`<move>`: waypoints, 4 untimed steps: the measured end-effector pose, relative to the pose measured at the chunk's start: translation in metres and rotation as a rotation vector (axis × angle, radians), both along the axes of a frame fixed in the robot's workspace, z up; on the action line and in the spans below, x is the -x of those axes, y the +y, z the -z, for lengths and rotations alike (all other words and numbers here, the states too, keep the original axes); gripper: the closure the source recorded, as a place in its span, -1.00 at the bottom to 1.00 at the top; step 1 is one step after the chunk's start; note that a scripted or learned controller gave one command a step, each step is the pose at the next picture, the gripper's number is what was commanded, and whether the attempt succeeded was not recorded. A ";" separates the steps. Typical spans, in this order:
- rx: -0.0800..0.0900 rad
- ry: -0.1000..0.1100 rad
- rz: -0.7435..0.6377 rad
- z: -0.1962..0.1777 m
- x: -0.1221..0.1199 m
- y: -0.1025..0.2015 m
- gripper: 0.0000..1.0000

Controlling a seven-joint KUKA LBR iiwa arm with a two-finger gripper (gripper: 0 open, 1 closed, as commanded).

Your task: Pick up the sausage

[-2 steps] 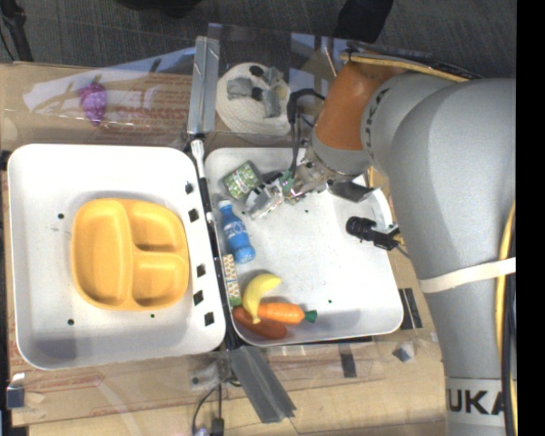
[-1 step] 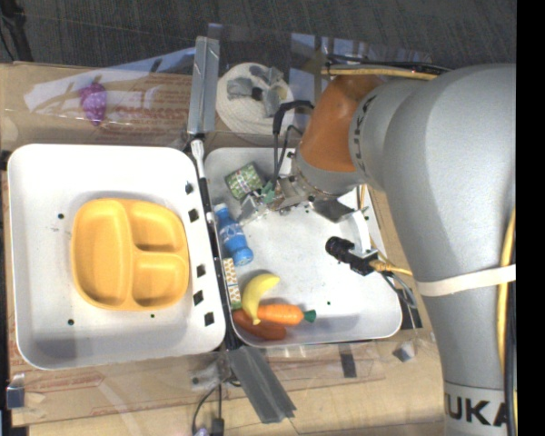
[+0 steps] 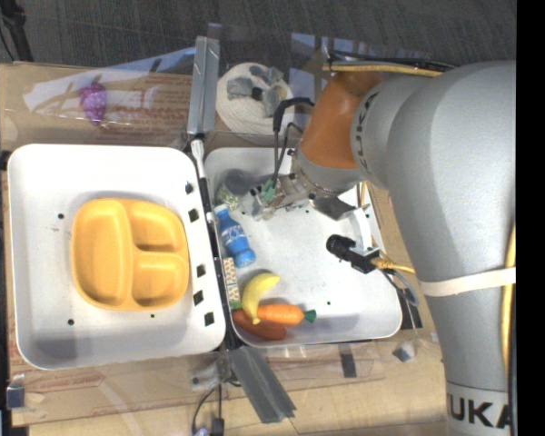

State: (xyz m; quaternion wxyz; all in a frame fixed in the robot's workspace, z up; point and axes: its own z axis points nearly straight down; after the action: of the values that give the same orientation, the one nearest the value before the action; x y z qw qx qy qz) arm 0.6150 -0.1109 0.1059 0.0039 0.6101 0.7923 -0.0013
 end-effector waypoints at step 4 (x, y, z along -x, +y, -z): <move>-0.003 -0.006 -0.202 0.002 0.133 -0.082 -1.00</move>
State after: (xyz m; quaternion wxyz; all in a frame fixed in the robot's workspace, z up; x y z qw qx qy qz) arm 0.4818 -0.1931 0.1039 0.0056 0.5272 0.8497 0.0020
